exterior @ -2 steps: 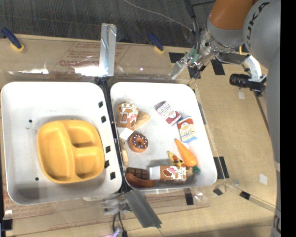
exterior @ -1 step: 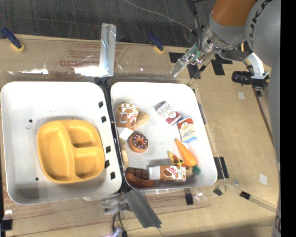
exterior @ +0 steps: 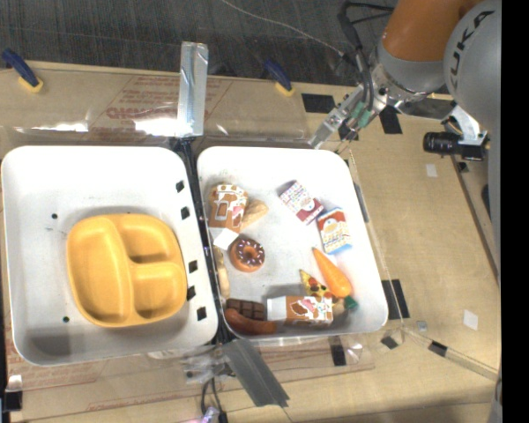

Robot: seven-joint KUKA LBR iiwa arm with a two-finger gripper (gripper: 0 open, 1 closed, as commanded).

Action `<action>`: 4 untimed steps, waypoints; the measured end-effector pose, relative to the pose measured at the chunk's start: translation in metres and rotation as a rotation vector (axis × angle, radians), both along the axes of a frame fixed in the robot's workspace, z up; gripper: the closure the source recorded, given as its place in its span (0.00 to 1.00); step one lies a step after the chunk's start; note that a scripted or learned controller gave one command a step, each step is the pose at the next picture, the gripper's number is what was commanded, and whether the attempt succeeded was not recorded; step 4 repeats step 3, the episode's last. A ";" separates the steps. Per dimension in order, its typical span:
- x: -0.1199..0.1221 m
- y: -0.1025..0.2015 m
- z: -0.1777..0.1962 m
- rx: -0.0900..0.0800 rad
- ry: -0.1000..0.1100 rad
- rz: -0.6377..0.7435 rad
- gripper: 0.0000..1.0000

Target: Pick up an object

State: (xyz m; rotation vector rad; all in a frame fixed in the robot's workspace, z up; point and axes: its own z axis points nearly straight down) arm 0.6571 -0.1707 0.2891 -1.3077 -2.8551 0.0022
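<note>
While the gripper [exterior: 342,122] hangs above the right bin's [exterior: 361,203] far rim, its fingers slightly spread and pinching nothing, every candidate lies below and to the left of it in the camera view. Nearest are two small cartons [exterior: 300,200], just inside that corner. Farther down, the carrot [exterior: 333,274] lies diagonally, its long axis running from upper left to lower right, green tip toward the near right corner.

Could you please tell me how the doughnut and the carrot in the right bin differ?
The doughnut is round, brown and ringed around a hole; the carrot is long, orange and tapered. The doughnut lies near the bin's middle, the carrot slants by its right wall. Both are toy foods in one bin.
</note>
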 end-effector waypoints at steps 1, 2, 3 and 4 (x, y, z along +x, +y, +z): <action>-0.020 0.054 -0.028 0.001 0.001 -0.013 1.00; -0.003 0.133 -0.018 0.000 -0.002 -0.102 1.00; -0.002 0.133 -0.007 -0.001 -0.004 -0.098 1.00; -0.002 0.133 -0.007 -0.001 -0.004 -0.098 1.00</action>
